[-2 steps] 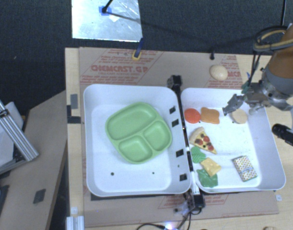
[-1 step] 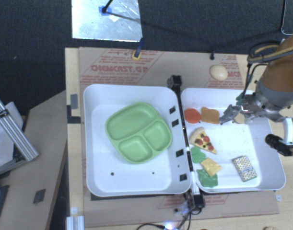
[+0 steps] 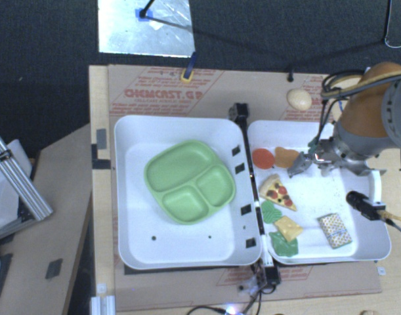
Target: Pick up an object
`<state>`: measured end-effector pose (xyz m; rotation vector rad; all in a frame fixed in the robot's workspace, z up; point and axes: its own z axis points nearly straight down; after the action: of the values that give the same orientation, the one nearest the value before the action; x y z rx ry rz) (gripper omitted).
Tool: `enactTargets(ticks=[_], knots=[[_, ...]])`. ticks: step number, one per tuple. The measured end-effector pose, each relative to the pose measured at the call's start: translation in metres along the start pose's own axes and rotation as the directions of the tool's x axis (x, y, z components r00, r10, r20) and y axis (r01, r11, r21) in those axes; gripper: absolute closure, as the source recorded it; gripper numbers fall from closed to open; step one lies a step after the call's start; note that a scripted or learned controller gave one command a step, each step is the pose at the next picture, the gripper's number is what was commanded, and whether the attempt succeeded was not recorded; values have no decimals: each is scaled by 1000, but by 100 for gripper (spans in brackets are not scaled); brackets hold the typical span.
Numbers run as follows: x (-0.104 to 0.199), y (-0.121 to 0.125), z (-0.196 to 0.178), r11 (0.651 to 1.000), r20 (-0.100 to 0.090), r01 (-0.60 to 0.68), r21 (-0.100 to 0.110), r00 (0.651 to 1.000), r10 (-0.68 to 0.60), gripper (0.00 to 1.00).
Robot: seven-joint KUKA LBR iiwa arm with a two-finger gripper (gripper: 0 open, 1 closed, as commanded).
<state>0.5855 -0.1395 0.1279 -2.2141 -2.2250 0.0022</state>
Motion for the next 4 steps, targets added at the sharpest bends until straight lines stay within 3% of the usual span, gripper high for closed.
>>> enactTargets(ticks=[1, 2, 4], knots=[[1, 0, 46, 1000, 0, -3, -1, 1000, 3, 0], [0, 2, 32, 1000, 2, -4, -8, 1000, 4, 100], [9, 7, -61, 1000, 2, 0, -10, 1000, 0, 100]])
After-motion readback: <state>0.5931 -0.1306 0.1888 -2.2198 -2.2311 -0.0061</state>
